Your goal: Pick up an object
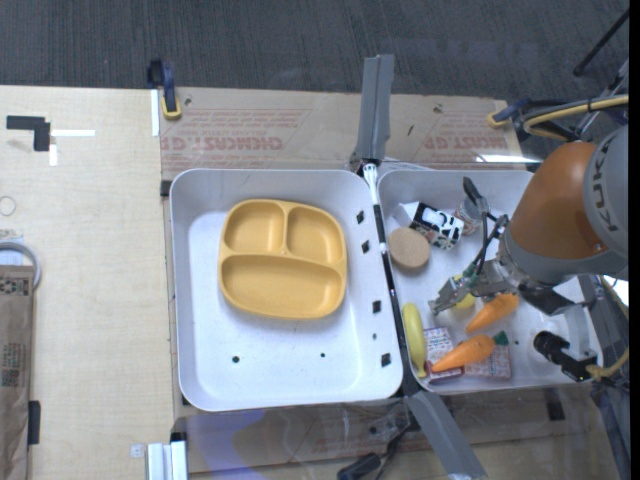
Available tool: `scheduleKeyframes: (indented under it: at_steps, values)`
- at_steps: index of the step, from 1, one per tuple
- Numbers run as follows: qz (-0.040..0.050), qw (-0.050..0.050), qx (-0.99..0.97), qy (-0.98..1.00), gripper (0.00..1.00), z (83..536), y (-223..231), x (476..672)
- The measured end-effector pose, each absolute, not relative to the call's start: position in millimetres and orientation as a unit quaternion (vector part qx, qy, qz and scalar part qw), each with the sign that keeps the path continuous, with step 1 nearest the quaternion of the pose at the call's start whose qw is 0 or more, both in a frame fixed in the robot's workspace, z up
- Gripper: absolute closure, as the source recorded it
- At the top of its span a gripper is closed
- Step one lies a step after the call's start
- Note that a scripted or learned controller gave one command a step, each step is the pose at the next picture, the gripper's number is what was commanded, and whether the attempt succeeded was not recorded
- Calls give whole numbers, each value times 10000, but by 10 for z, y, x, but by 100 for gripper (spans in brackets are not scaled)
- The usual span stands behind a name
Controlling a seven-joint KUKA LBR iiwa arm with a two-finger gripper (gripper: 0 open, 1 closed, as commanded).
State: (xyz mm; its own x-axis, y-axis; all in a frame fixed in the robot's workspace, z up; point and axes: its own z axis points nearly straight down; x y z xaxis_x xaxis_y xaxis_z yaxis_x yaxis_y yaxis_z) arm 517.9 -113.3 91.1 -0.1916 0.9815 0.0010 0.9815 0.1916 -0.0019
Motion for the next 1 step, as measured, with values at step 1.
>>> scheduleKeyframes:
  at_steps: [1]
  values:
    - [2,1,-6043,-7967,0,1101,-1841,5192]
